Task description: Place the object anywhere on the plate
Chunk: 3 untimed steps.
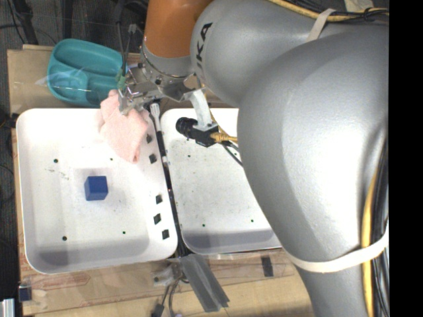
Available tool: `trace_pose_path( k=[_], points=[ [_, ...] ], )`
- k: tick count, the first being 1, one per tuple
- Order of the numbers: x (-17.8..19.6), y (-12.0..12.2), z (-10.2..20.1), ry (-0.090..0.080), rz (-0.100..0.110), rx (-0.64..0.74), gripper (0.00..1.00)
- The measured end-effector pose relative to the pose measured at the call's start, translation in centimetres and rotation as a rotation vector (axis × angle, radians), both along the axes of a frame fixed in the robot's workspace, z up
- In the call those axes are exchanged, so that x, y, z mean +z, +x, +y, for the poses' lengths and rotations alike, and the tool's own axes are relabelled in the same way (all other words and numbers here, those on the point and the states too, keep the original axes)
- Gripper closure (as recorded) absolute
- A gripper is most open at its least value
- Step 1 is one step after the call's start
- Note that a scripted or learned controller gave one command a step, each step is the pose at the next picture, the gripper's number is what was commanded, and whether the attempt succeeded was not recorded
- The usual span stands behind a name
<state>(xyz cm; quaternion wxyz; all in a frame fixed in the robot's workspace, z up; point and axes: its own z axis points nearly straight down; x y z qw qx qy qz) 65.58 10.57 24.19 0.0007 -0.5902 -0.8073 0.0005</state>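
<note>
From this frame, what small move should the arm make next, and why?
Probably carry the pink cloth toward the teal plate behind the left bin. The cloth hangs bunched at the end effector over the bin's upper right corner, while the plate lies just up and left. I cannot tell how firmly it is held. The blue cube sits apart.

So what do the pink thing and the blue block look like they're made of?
Pink thing: soft cloth, likely a towel or sponge cloth; matte, rumpled, drooping folds. Blue block: rigid, probably plastic or painted wood; crisp edges, even colour.
</note>
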Motion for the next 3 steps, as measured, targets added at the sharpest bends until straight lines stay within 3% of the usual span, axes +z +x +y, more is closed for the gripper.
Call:
trace_pose_path(
  k=[1, 2, 3],
  points=[
    [2.3, -0.3, 5.9, 0.000, 0.000, 0.125, 1.00],
    [-1.4, -2.3, 9.4, 0.000, 0.003, 0.315, 1.00],
    [-2.0, 0.0, 4.3, -0.001, 0.000, 0.244, 1.00]
  ],
)
